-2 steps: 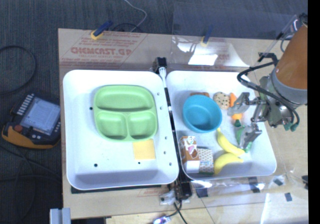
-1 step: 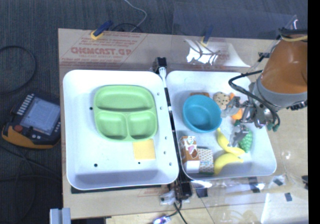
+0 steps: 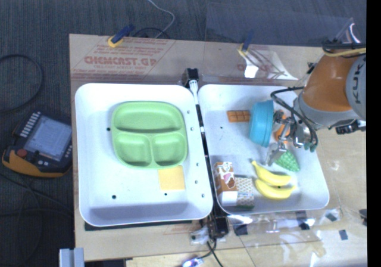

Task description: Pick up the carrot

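Right bin [image 3: 217, 140] crowded: arm [image 3: 333, 90] low over it, blue bowl [image 3: 261, 123], bananas [image 3: 272, 181], then the carrot [image 3: 282, 130], an orange sliver wedged beside the bowl under the gripper [image 3: 281, 148]. Finger state, can't tell. Best approach: straight down, clear of the bowl
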